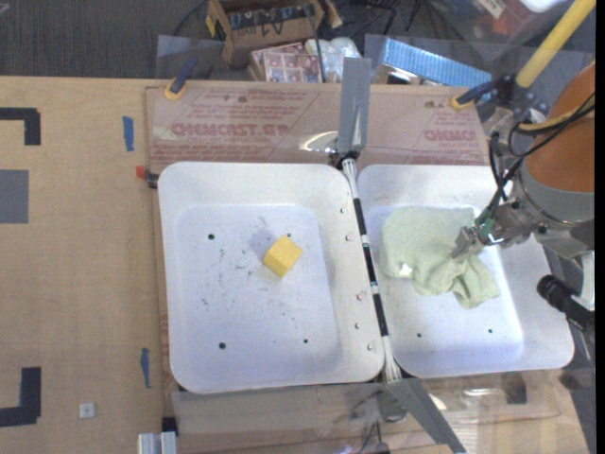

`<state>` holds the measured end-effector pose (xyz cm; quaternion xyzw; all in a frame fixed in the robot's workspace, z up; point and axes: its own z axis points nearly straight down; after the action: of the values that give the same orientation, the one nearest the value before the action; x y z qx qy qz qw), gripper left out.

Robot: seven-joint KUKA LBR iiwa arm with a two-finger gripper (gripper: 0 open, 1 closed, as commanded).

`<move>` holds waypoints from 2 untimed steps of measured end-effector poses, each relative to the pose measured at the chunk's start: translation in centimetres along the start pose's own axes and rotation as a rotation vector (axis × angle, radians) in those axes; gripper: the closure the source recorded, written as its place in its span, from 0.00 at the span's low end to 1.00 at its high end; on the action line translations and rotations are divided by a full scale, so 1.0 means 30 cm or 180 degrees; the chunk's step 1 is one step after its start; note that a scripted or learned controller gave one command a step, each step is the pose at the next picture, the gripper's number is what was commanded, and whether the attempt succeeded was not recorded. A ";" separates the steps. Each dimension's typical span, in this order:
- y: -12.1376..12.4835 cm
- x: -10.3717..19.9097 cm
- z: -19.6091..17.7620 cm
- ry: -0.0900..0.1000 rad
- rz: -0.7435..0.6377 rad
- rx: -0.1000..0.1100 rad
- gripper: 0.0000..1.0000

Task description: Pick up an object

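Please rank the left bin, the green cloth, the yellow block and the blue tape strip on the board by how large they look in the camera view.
Largest to smallest:
1. left bin
2. green cloth
3. yellow block
4. blue tape strip

The block and the tape strip look close in size, so their order is unsure.

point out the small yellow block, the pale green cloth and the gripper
small yellow block (282, 255), camera view, its top face
pale green cloth (425, 252), camera view, its flat middle
gripper (468, 242), camera view, at the fingertips on the cloth's right side
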<state>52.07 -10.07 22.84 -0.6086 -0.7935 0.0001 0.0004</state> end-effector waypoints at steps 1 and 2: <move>0.040 0.148 0.045 0.0000 -0.0058 0.0002 1.00; -0.026 0.316 0.001 -0.0001 -0.1274 0.0000 1.00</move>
<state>48.85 -1.12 22.81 -0.4386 -0.8987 0.0001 0.0003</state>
